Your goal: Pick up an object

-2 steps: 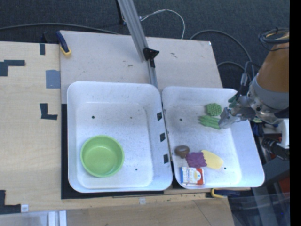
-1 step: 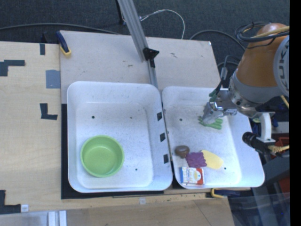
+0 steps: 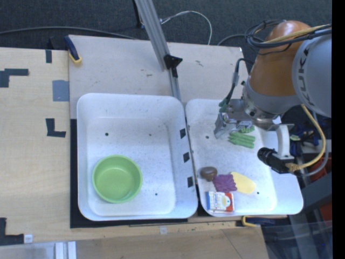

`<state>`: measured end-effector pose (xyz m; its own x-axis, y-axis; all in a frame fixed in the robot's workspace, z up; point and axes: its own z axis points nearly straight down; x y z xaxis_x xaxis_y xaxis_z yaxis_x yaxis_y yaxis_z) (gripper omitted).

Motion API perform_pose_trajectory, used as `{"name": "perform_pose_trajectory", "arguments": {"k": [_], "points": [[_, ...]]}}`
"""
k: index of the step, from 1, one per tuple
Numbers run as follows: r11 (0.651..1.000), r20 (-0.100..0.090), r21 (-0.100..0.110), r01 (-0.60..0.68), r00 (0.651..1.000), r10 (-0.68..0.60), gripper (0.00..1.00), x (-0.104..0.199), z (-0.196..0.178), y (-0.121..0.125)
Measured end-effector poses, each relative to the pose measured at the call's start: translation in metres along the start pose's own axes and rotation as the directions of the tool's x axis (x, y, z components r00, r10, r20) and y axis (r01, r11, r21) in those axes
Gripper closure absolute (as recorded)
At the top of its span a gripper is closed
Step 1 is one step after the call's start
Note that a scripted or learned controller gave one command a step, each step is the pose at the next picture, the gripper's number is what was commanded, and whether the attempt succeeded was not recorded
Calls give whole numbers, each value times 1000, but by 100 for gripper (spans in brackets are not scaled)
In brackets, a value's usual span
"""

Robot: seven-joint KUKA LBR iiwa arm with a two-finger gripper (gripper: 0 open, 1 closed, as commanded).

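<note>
Seemingly the approach was in hand: the gripper (image 3: 222, 127) hung over the right bin (image 3: 200, 144), nothing visibly held, its opening impossible to tell. Green beans (image 3: 242, 140) lay just right of it. Next it needed aligning over them and descending.

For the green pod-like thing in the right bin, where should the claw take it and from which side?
Probably across the middle of the green pods, coming straight down from above. They lie flat on the right bin floor, long and narrow, running left to right in the view, so closing across the short width seems best. The claw hovers at their left end.
</note>
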<state>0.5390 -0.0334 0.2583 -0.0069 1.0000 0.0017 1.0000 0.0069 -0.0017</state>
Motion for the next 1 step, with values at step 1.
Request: {"name": "perform_pose_trajectory", "arguments": {"k": [1], "points": [[1000,0,1,0,1000,0,100,57,16,12]]}}
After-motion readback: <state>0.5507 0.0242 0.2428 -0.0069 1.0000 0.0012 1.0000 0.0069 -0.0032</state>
